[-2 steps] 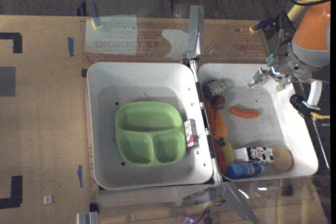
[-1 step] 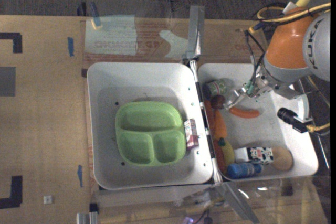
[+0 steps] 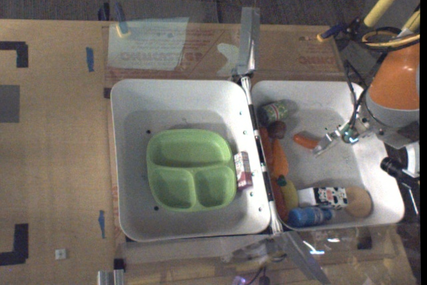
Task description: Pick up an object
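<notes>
My gripper (image 3: 325,143) hangs in the right bin (image 3: 373,173), in its upper middle, and looks open with nothing between its fingers. A small orange sausage-shaped piece (image 3: 305,141) lies just left of the fingertips, apart from them. Along the bin's left wall lie a green can (image 3: 275,110), a dark brown piece (image 3: 277,129), an orange carrot (image 3: 277,158) and a yellow bottle (image 3: 288,193). At the front lie a blue bottle (image 3: 309,216), a black-and-white carton (image 3: 330,196) and a tan round piece (image 3: 358,201).
The left bin (image 3: 133,110) holds a green divided plate (image 3: 192,168) with a small red-and-white packet (image 3: 242,169) against its right side. The arm's orange band (image 3: 397,87) and grey wrist overhang the right bin's right edge. Yellow tubing and cables sit at the upper right.
</notes>
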Robot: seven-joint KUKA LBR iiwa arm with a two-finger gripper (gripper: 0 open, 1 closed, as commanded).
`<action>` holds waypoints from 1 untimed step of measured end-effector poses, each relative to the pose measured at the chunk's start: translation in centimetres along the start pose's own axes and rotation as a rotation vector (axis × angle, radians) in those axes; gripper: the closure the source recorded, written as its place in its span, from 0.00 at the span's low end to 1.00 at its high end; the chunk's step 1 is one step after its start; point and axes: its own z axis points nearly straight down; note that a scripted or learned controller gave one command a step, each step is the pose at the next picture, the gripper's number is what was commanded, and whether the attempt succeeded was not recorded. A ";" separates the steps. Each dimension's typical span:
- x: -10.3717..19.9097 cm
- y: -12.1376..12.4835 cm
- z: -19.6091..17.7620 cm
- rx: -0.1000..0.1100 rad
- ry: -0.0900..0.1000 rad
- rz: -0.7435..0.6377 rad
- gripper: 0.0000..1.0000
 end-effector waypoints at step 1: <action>-0.3 0.0 -1.1 -0.005 -0.003 0.005 1.00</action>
